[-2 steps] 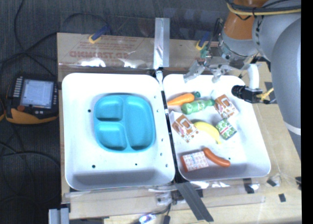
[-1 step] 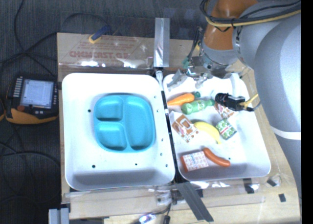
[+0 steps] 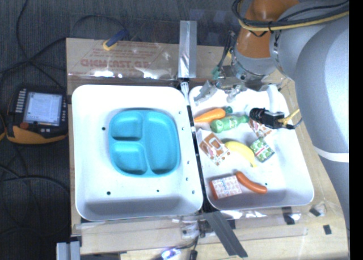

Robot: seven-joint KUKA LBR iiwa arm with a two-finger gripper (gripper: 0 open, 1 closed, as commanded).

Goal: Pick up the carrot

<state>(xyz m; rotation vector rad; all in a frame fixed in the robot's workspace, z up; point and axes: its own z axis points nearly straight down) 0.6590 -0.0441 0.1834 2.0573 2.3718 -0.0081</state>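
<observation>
My pincer (image 3: 220, 87) hovers at the right bin's (image 3: 303, 182) far edge, fingers apart, holding nothing; the carrot (image 3: 209, 114) lies just below it beside the green bottle (image 3: 231, 122), ungrasped, so the pick remains undone

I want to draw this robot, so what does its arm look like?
The arm is fat, rounded and smooth, mostly light grey. Near the wrist it has a shiny orange band, like a dome. Black and yellowish cables loop around that orange part and trail along the grey. Below it hangs the gripper, made of small silvery-grey metal pieces with a tiny spot of green.
</observation>
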